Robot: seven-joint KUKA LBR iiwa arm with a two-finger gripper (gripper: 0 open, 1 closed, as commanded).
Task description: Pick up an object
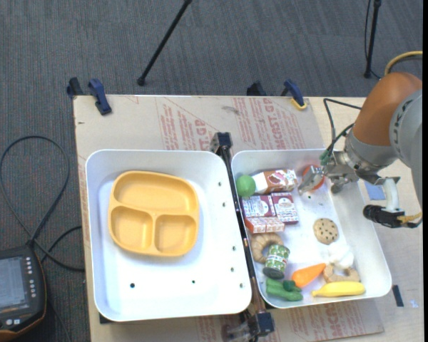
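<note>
Arm poised at the far right of the right bin, nothing lifted yet.

The 2 white bins sit side by side: the left bin (164, 301) carries a yellow divided plate (155, 213), and the right bin (374, 251) holds a crowd of toy food. The arm (385, 116) reaches in from the right, its gripper (319, 177) low over the bin's far edge; whether it is parted or closed I cannot tell, and nothing is visibly held. Just left of it lies a brown-and-white packet (277, 180), then a green ball (245, 185); nearer are 2 red cartons (269, 208), a cookie (327, 230), a carrot (308, 274) and a banana (339, 288). The packet is probably light and fairly stiff, likely best pinched across its narrow width; the ball may roll away.
</note>
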